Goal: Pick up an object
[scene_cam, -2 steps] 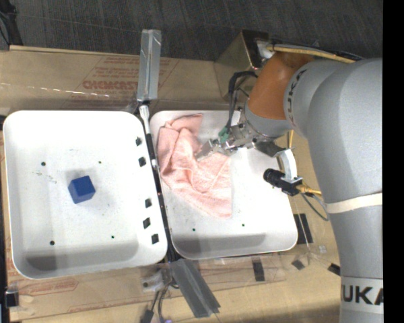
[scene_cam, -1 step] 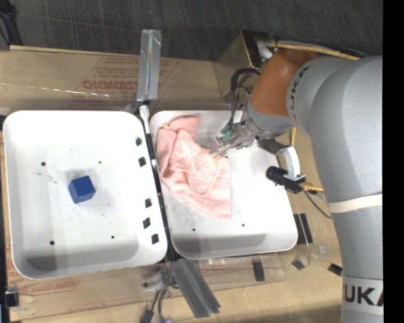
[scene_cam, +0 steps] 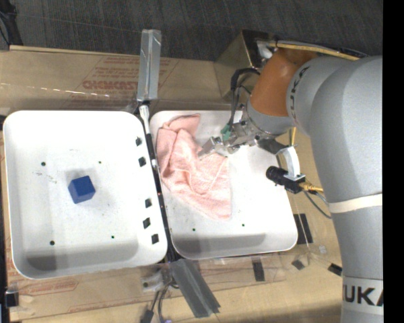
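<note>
A crumpled pink cloth (scene_cam: 190, 163) lies in the right bin (scene_cam: 256, 227), spread from its far left corner toward the middle. A small blue cube (scene_cam: 82, 188) sits in the left bin (scene_cam: 34, 241), left of its centre. My gripper (scene_cam: 214, 145) reaches in from the right and hangs low over the cloth's upper right edge, its metal fingers pointing left at the fabric. The grey arm with its orange band (scene_cam: 277, 79) rises behind it.
A metal divider with black clips (scene_cam: 148, 180) runs between the two bins. A black fitting with a cable (scene_cam: 283, 177) juts from the wrist over the right bin's right side. Brown cardboard (scene_cam: 74, 73) lies under and behind the bins.
</note>
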`<state>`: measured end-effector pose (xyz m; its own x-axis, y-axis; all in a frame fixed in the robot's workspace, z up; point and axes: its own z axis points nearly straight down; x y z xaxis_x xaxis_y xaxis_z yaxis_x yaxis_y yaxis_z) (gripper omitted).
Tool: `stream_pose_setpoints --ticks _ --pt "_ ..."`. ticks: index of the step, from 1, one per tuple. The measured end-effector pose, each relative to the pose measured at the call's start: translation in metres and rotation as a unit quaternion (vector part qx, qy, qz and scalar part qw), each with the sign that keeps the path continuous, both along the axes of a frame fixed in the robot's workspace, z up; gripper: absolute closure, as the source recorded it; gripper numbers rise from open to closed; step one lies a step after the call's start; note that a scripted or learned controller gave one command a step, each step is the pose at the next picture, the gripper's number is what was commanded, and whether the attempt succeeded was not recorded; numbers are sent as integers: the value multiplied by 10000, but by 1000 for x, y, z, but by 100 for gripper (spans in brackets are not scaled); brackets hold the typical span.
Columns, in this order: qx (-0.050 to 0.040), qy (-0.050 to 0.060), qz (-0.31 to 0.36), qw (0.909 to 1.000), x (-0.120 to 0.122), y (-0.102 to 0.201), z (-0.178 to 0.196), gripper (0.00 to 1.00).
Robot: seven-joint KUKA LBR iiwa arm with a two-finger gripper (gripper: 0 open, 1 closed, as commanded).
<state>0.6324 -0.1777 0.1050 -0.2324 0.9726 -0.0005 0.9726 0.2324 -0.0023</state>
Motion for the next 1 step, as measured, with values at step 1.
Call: stream_pose_setpoints --ticks 1 --pt "0 -8 -453 9990 3 -21 50 0"
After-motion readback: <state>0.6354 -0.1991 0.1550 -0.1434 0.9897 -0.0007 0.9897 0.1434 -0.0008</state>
